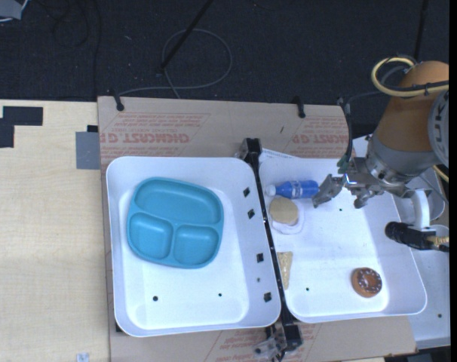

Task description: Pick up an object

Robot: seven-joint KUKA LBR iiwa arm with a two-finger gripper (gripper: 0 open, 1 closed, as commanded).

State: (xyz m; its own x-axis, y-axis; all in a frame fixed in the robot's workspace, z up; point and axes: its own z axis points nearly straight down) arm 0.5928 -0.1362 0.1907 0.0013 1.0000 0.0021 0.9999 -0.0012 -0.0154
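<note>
My gripper hangs over the back of the right bin, open, with nothing between its fingers. One fingertip is just right of a small blue bottle lying on its side near the bin's back left. A round tan bun on a white wrapper sits just in front of the bottle. A tan wedge lies against the bin's left wall. A brown sprinkled donut rests at the front right.
The left bin holds a blue divided plate. A black divider runs between the bins. The arm's black cable fitting overhangs the right bin's right rim.
</note>
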